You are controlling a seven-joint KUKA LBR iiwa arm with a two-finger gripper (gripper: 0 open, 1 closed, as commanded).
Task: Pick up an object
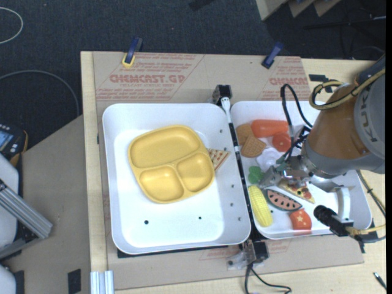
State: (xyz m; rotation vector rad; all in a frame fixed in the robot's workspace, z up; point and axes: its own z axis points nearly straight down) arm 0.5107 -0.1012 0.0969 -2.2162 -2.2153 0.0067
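Tool (283,175) sits low in the right bin (361,208), about mid-bin, over the toy food pile; whether it is apart or together cannot be told. Watermelon slice (285,199), red with dark seeds and a green rind, lies flat just below the tool toward the bin's front edge, nothing visibly clamped. Yellow corn cob (260,206) lies along the bin's left wall beside the slice. Left bin (116,164) carries a yellow divided plate (171,163), left of centre.

A glossy yellow plastic tray (170,163) is seen in smooth white plastic bins (116,164) on a matt, paper-covered desk (184,72).
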